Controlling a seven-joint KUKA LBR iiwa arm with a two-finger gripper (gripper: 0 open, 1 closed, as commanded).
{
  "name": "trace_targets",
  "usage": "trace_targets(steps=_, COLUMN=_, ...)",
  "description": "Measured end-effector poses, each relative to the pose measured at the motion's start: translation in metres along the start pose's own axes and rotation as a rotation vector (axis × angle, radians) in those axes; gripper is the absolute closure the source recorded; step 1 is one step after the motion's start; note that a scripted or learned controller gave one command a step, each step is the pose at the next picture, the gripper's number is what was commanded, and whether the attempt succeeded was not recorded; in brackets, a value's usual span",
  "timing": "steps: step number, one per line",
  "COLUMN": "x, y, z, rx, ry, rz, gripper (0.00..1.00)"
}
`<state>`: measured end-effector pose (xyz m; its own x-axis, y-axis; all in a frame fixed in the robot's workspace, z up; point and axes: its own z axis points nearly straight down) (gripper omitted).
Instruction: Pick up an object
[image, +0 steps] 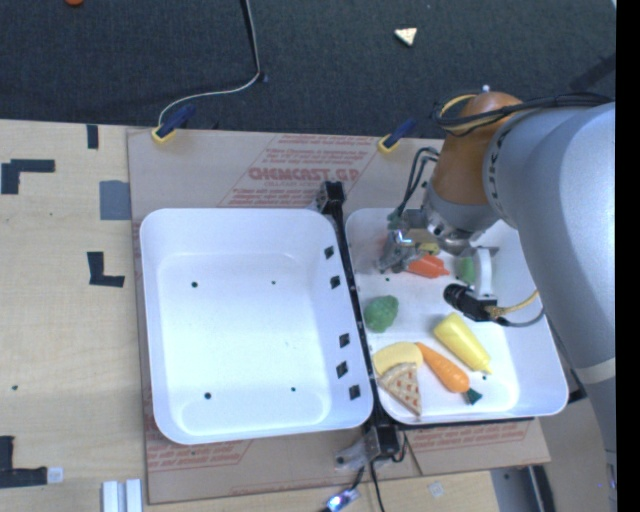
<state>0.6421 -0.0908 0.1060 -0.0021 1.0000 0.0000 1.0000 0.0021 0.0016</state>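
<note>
White plastic makes up both shallow bins on my bench: the left bin (240, 320) sits beside the right bin (535, 385), the two meeting along a dark clipped seam, and both rest on a brown cardboard sheet (290, 175) laid over the wooden bench top (60, 300). My grey arm (560, 190), with its orange band (470, 160) above the wrist, reaches in from the right and hangs over the far part of the right bin. My claw (405, 250) is down low near that bin's far left corner, just beside a small orange-red piece (430, 267) that lies right at its tip, with a pale green piece (466, 268) close on the other side. Whether my fingers are apart or together I cannot tell; the metal there is a dark tangle from this angle, and I may be touching the orange-red piece, but I see nothing plainly between the fingers. Nearer the front of the same bin lie a green lump (381, 313), a yellow corn-like piece (462, 342), an orange carrot (446, 371), a pale yellow wedge (396, 355), and a tan waffle-patterned slice (403, 388) touching that wedge.
</note>
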Motion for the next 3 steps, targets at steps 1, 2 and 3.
trace_targets(steps=1, x=-0.012, y=0.005, z=0.024, rx=0.012, ry=0.001, rz=0.002, gripper=1.0)
trace_targets(steps=2, x=-0.071, y=0.005, z=0.022, rx=0.002, ry=-0.001, rz=0.003, gripper=1.0)
trace_targets(steps=3, x=-0.069, y=0.005, z=0.021, rx=0.004, ry=0.0, rz=0.001, gripper=0.0)
